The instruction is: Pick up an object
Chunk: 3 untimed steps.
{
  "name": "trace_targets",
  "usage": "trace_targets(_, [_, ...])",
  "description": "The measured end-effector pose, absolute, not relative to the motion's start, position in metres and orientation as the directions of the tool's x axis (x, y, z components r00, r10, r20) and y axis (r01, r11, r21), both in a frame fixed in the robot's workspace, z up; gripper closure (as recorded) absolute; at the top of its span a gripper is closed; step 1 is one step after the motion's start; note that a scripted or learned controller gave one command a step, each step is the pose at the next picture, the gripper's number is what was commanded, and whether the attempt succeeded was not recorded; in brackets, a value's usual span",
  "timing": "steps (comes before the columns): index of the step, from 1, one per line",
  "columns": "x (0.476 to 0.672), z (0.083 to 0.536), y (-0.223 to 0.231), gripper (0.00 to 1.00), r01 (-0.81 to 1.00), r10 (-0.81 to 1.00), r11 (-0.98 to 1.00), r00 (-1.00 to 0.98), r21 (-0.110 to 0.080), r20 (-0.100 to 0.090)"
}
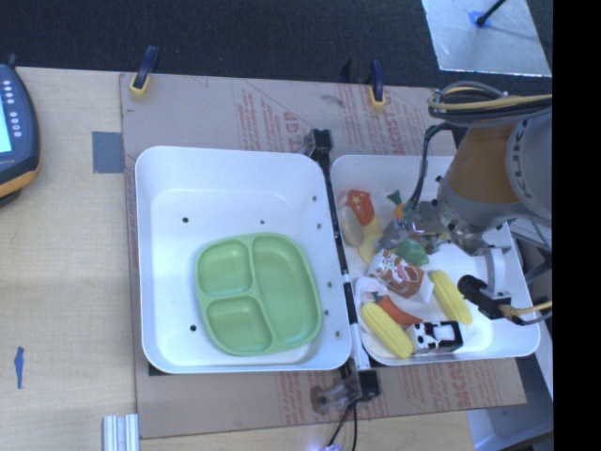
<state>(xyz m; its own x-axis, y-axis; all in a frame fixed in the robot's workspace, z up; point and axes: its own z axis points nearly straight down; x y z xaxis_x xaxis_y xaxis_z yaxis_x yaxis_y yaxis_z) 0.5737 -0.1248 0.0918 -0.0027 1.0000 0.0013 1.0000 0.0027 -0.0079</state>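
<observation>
While the arm hangs over the right-hand bin, the step in hand looks like choosing and closing on one toy among many.

Going well, I judge, means dropping straight onto a piece with free space at both flanks, since the heap is tight and a slanted approach would shove neighbours aside. The wooden tabletop [66, 280] carries a shallow white left bin [160, 252] holding a pale green three-compartment plastic tray [258, 294], and a shallow white right bin [507, 341] crowded with toys. The grey arm with its orange band [484, 163] covers that bin's upper right; its claw [413, 224] sits low among the toys, and how far it is open I cannot tell. Likely targets: two yellow plastic corn cobs [387, 330] near the front, a red-and-white printed packet [399, 272] between them and the claw, and a small black-and-white block [439, 336] beside the nearer cob.
</observation>
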Motion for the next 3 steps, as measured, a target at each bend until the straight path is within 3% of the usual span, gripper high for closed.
trace_targets(1, [0.647, 0.093, -0.119, 0.00, 1.000, 1.000, 0.007, -0.007, 0.004, -0.001])
trace_targets(2, [0.568, 0.092, -0.105, 0.00, 1.000, 1.000, 0.002, -0.002, -0.009, 0.001])
trace_targets(3, [0.628, 0.092, -0.104, 0.00, 1.000, 1.000, 0.006, -0.006, 0.000, 0.000])
